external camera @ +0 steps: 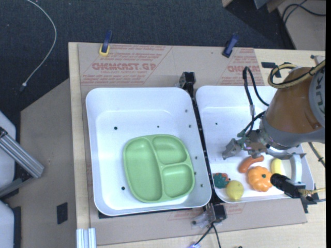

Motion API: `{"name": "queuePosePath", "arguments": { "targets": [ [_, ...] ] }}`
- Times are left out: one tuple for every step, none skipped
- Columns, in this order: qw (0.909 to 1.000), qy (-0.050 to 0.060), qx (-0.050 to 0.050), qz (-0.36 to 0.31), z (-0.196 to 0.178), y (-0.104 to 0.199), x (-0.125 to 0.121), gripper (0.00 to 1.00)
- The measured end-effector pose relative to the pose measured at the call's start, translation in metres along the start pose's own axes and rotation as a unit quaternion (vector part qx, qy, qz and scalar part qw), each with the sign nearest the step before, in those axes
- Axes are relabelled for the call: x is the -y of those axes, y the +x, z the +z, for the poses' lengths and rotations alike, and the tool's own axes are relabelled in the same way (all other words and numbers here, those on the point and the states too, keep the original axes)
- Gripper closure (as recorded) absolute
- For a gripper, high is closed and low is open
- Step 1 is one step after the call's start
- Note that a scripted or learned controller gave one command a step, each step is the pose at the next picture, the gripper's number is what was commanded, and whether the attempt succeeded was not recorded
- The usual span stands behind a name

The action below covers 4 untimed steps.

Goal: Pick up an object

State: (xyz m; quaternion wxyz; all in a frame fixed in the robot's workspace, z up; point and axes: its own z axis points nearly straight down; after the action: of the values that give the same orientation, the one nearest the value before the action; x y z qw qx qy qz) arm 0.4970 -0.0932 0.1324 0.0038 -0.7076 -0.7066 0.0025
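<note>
Five small toy pieces sit bunched in the lower part of the right bin (222, 112), at the lower right of the frame. You have an orange pumpkin (259, 179) in the middle of the group. An orange sausage-shaped piece (251, 163) lies just above and to the left of it, and a pale yellow piece (276, 166) just above and to the right. Further left, near the bin's lower rim, are a yellow lemon (235, 190) and a small teal piece (221, 180), close beside each other.

The gripper (231, 150) is low in that same bin, just left of the sausage-shaped piece and above the teal piece, over bare white floor. From this angle you cannot tell how far it is open, or whether it has hold of anything. The arm (292, 107), with its orange band, covers the bin's right side.

The left bin (103, 138) holds a green divided plate (158, 167), lying flat toward its lower half. Both bins rest on a brown cardboard sheet (155, 61) with red print. A yellow and blue clamp (106, 43) and a blue clamp (230, 45) sit along its upper edge.
</note>
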Motion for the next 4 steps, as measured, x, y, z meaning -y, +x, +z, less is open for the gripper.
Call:
{"name": "queuePosePath", "arguments": {
  "targets": [
    [1.0000, -0.004, 0.000, 0.000, 0.049, 0.000, -0.001, 0.00],
    [1.0000, -0.006, 0.000, 0.000, 0.037, 0.001, -0.001, 1.00],
    [1.0000, -0.007, 0.002, 0.000, -0.017, -0.009, 0.001, 1.00],
    [1.0000, -0.008, 0.002, -0.002, -0.073, 0.000, -0.004, 1.00]
  ]
}}
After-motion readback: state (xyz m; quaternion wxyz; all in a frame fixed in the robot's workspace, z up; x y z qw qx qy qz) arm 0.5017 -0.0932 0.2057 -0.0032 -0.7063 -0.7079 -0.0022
